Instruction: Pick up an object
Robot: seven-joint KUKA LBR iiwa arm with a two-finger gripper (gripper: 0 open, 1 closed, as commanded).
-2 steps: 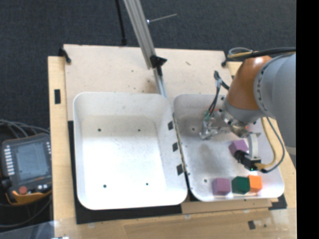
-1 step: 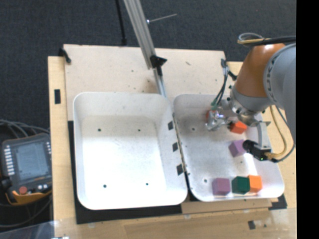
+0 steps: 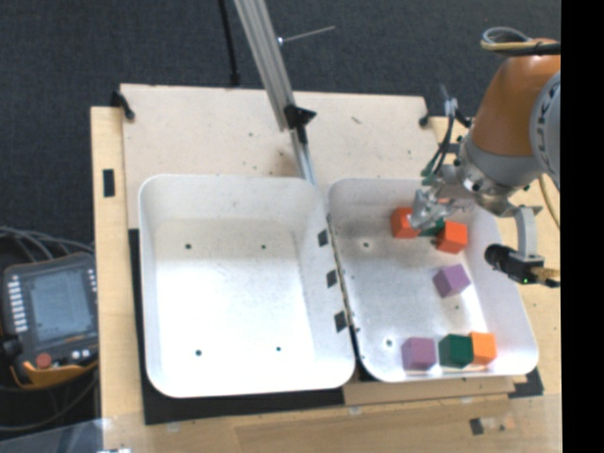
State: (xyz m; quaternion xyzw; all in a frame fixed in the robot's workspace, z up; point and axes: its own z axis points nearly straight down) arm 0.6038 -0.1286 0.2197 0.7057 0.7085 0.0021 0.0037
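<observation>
Down in the right bin [image 3: 373, 361], my tool [image 3: 427, 217] sits between two orange blocks [image 3: 404, 224]; its opening I cannot tell.

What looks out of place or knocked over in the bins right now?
Nothing stands out. Six blocks sit in the right bin: three lined along its near edge, a purple block mid-bin, and two orange blocks beside the pincer. Nothing appears spilled or damaged.

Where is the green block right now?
The green block sits in the right bin, along its near edge, squeezed between a purple block and an orange block.
</observation>
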